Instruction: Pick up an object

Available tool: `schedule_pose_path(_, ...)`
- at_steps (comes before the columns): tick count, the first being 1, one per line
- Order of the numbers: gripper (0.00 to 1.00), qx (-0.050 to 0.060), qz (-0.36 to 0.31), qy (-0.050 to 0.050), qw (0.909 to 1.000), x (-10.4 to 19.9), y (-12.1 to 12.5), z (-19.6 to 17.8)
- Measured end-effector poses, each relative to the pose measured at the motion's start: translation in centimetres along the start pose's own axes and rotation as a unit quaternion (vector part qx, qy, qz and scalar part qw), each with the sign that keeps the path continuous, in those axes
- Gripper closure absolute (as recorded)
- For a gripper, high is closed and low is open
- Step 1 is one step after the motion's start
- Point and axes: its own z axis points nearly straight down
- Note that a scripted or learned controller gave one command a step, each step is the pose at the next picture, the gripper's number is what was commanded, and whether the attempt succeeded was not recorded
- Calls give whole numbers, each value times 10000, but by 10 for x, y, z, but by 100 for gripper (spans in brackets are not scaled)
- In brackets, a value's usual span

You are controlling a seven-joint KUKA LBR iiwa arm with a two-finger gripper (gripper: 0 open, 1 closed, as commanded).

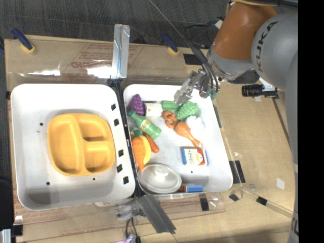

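Approach is the step in hand, as I judge it: the grey arm with its orange band (242, 29) reaches in from the right, and its two-finger metal gripper (188, 94) hangs over the far end of the right-hand shallow white bin (223, 158), just above a knobbly green plastic toy vegetable (188, 109). The metal fingers (183, 92) look slightly parted with nothing between them, though they are small and partly blurred, so I would not swear to the width of the gap. No object is held.

That green piece is the likeliest target, being the nearest thing beneath the fingertips. It is bright green, bumpy and rounded, and lies at the far right of the heap, touching a white lump (195, 121) and just beside an orange toy drumstick (186, 131). A flat green piece (169, 105) lies close on its left.

Other toys crowd the same bin: a purple grape cluster (135, 104), a green bottle (147, 126), an orange carrot-like piece (138, 152), a small blue and white carton (194, 157) and a round white lidded pot (160, 178). The left bin (20, 135) bears a yellow sectioned plastic tray (81, 143).

The next move calls for a straight descent with the fingers either side of the green piece, then a close; the crowding neighbours could easily get nudged or caught.
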Motion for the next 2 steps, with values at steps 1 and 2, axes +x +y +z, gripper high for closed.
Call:
schedule_pose_path(1, 100, 9, -727, 56, 9973, 28, -76, 71)
schedule_pose_path(2, 0, 6, -734, 46, 9973, 28, -75, 70)
